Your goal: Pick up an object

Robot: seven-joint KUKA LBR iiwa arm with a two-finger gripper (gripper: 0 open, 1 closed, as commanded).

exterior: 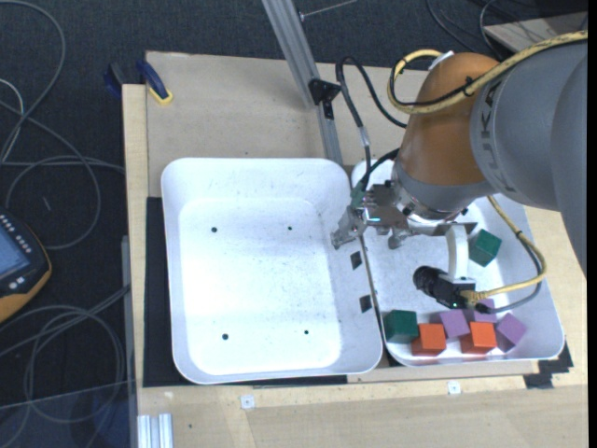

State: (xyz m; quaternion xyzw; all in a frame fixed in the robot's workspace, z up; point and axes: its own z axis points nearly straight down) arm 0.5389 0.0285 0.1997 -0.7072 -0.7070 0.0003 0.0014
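My gripper (354, 224) hangs from the grey and orange arm over the rim between the two white bins, near the top left of the right bin (550, 339). Nothing shows in its grasp. Along the right bin's near edge lie a green block (402, 324), an orange block (431, 338), a purple block (455, 322), a second orange block (481, 335) and a second purple block (510, 329). A teal-green block (484, 246) sits farther back on the right, partly behind the arm. All the blocks lie to the right of and below the gripper.
The left bin (187, 250) is a wide white tray with small dark dots on its floor. A slanted metal pole (298, 54) rises behind the bins. Cables and a handheld device (14, 264) lie on the floor at left.
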